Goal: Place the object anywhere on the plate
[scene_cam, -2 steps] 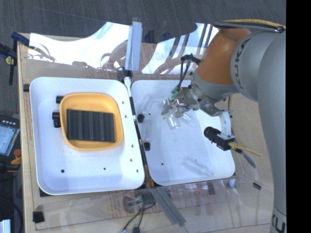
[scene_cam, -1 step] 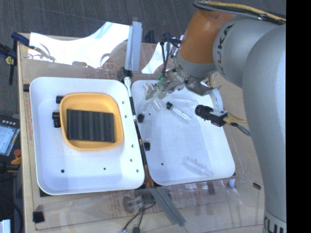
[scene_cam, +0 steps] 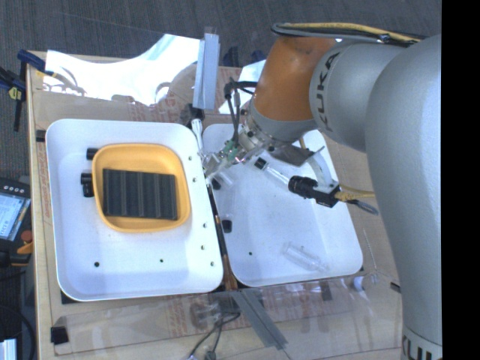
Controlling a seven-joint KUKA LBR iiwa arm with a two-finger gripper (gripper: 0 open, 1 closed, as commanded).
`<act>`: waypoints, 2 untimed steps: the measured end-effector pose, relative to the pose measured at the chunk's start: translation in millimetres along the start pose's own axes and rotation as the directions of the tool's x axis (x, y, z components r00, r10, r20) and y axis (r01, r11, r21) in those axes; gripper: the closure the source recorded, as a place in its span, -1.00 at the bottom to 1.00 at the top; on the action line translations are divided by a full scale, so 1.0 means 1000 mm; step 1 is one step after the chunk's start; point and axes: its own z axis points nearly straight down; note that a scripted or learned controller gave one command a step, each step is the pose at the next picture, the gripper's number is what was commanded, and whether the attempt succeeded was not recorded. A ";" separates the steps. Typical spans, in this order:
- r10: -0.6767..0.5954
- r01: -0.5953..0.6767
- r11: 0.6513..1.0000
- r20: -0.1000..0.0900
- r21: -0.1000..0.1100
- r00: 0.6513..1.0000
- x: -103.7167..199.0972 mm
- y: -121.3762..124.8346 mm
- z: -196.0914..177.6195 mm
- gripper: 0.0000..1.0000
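A yellow plate (scene_cam: pixel 139 162) with rounded corners lies in the left bin (scene_cam: pixel 112 268). A dark ridged rectangular object (scene_cam: pixel 142 193) rests flat on the plate, covering most of its middle. My gripper (scene_cam: pixel 216 165) hangs at the upper left corner of the right bin (scene_cam: pixel 300 276), just beside the divider between the bins. It is to the right of the plate and apart from the dark object. Nothing shows held in it.
A clear plastic piece (scene_cam: pixel 304 257) lies low in the right bin. A black rod with an orange end (scene_cam: pixel 322 192) sticks out under the arm. A small black bit (scene_cam: pixel 226 226) sits by the divider. The big grey arm (scene_cam: pixel 375 111) covers the right bin's upper right.
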 end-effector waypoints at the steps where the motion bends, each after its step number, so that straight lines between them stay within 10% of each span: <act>1: 0.000 0.000 1.000 0.001 0.000 1.000 0.000 0.000 0.000 -1.00; 2: 0.036 -0.036 0.999 0.003 -0.003 0.999 0.036 0.027 -0.001 -1.00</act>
